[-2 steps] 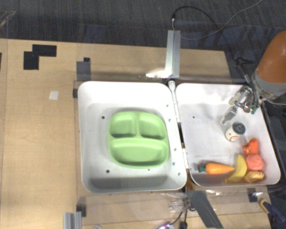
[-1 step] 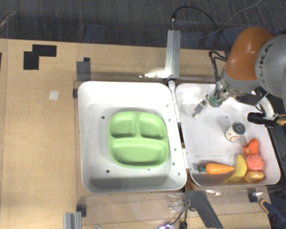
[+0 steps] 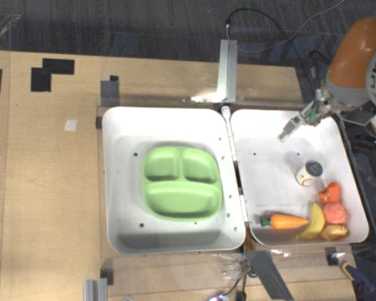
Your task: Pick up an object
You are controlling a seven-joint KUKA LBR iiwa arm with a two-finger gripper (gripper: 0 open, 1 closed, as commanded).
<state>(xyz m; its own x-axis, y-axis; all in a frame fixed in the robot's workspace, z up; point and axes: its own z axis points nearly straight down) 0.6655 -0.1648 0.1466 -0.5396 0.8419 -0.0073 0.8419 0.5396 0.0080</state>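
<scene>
White shallow right bin [image 3: 263, 168] holds all the candidates, bunched in its lower-right corner: orange plastic carrot [image 3: 287, 221] lying flat along the bottom wall, yellow banana [image 3: 313, 221] just beside it, pinkish-red round fruit [image 3: 335, 214], small orange piece [image 3: 329, 194] above that, golden-brown lump [image 3: 333, 232] at the very corner. White ball with dark cap [image 3: 308, 172] sits alone, mid-right of the bin. White left bin [image 3: 116, 168] carries a green three-compartment tray [image 3: 182, 182], centre frame.

Gripper [image 3: 291, 129] hangs over the right bin's upper part, tilted, well apart from every item, nothing between its fingers. Can't tell whether they're spread or pressed together; too small.

My call: go for the ball or carrot. Ball is isolated, no neighbours to clip, but may roll. Carrot: straddle the narrow axis, mind the wall.
</scene>
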